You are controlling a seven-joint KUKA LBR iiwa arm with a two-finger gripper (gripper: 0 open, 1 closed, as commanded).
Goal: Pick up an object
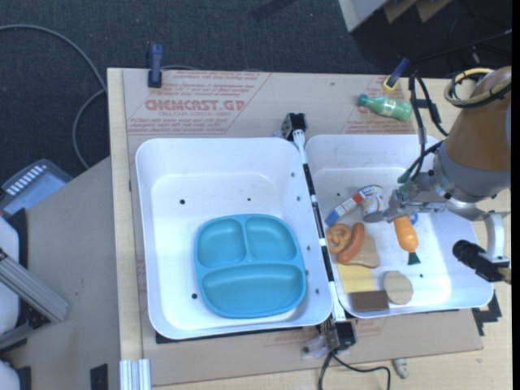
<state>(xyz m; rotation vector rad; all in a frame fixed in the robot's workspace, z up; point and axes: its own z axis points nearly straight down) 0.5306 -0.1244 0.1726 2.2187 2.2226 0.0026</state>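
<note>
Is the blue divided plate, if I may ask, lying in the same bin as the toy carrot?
No, the blue divided plate lies in the left bin, while the toy carrot lies in the right bin.

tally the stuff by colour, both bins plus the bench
Blue: 1, divided plastic tray
Green: 1, bottle on the bench
Orange: 2, carrot toy, pretzel
Red: 1, sausage
Yellow: 1, cheese slice
Tan or brown: 2, round cookie, brown block
Total: 8
</note>
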